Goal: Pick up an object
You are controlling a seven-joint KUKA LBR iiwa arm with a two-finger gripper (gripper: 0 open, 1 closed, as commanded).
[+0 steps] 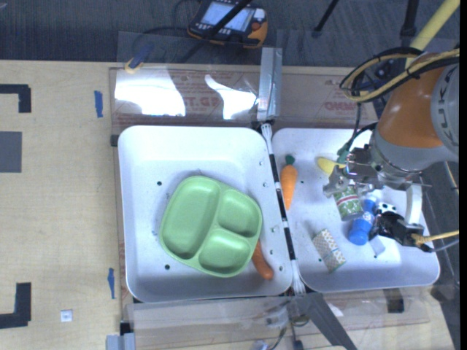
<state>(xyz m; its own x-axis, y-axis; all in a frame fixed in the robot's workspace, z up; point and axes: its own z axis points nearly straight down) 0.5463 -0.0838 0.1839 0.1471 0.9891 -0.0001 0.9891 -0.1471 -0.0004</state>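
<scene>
My gripper point(352, 183) hangs over the right bin point(416, 272), near its middle, with the grey arm and orange band coming in from the right. Right under it, and partly covered by it, is a small can with a green label point(349, 205). A blue bottle-like object point(360, 229) lies just below the can. A yellow item point(325, 165) peeks out at the gripper's left. A toy carrot point(289, 184) lies along the bin's left wall, and a small patterned box point(330, 249) lies towards the front.
The left bin point(139, 195) holds a green divided plate point(210, 225), with an orange item point(262, 262) tucked at its lower right edge. A metal divider point(281, 217) separates the bins. A handheld device point(226, 22) sits behind the bench.
</scene>
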